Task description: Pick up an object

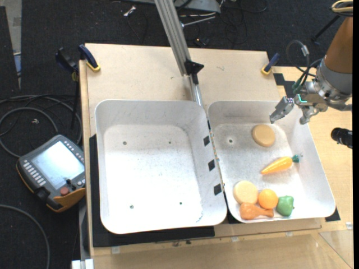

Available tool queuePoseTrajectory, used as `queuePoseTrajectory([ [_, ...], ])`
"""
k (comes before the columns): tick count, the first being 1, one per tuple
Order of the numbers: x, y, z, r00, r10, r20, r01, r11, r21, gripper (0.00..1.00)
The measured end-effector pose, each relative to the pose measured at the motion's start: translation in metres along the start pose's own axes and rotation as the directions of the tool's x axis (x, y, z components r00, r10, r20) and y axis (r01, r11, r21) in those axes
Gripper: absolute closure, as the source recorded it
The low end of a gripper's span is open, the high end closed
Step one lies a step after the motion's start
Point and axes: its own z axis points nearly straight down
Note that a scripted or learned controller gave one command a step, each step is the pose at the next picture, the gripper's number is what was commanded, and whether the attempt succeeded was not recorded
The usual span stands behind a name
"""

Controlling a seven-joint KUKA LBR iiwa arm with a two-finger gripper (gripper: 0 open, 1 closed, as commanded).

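My gripper (292, 112) hangs over the back right of the right bin (314, 175), its two fingers spread apart with nothing between them. Just below and left of it lies a tan round bun (263, 135). An orange carrot with a green tip (278, 165) rests mid-bin. At the front of the bin cluster a pale yellow round piece (245, 192), an orange ball (267, 198), a green pepper (285, 205) and an orange drumstick-shaped piece (255, 211).
The left bin (112, 150) sits beside the right one, sharing a raised middle wall with black tabs (212, 164). A grey metal pole (175, 29) slants up behind the bins. A teach pendant (53, 172) lies on the floor at left.
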Motion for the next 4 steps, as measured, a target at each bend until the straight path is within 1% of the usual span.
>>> queuePoseTrajectory([
  [1, 0.000, 0.001, -0.003, 1.000, -0.002, 0.002, 0.002, 1.000, -0.004, 0.00],
  [2, 0.000, 0.005, 0.061, 1.000, 0.001, 0.000, -0.001, 1.000, 0.001, 0.00],
  [3, 0.002, 0.003, 0.125, 1.000, 0.002, 0.000, -0.002, 1.000, 0.002, 0.00],
  [4, 0.003, 0.003, 0.151, 1.000, 0.002, 0.001, -0.002, 1.000, -0.001, 0.00],
])
